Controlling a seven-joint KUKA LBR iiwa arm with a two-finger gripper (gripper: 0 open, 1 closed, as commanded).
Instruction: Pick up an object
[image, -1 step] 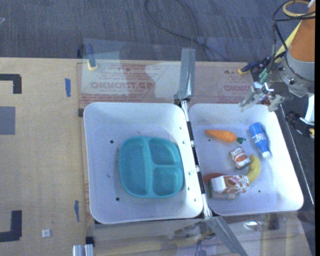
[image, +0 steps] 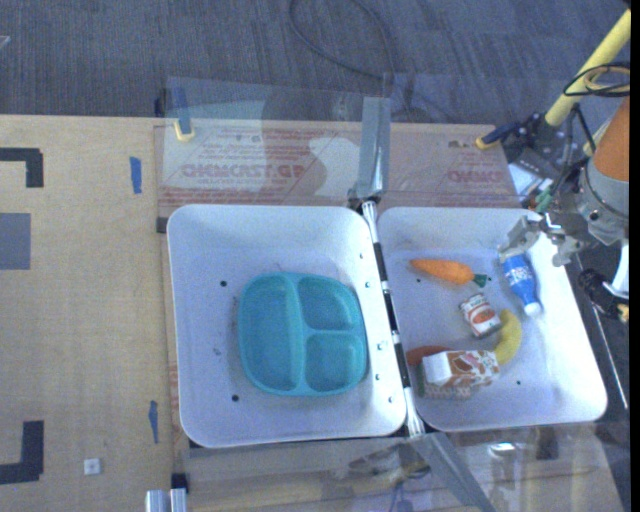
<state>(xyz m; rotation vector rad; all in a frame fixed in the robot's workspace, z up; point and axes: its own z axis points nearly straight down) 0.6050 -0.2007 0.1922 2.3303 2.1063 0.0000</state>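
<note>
Nearest me in the right bin (image: 585, 395) lies a small carton (image: 462, 370) on its side, red and white, close to the front wall and next to the divider between the bins. Just behind it a banana (image: 509, 338) curves up toward the bin's middle, and a little can (image: 480, 314) sits touching or almost touching the banana's upper end. Further back a carrot (image: 443, 270) lies crosswise, its green tip pointing right. The left bin (image: 200, 330) carries a teal divided plate (image: 302, 333), flat and well apart from everything else.

The thing I would go for is the blue and white bottle (image: 520, 281). It lies flat near the right bin's far right side, its long axis running from upper left to lower right, white cap end toward the front. The gripper (image: 540, 238) hangs just behind and above the bottle's upper end, at the bin's far right corner. I cannot tell from this view whether the fingers are spread or pressed together; nothing shows between them, so I judge no grasp is made yet.

The bottle therefore lies just forward of the fingers, toward me. As I read it, the next move calls for a short advance along that slanted axis, then a descent with the fingers set across the bottle's narrow width.
</note>
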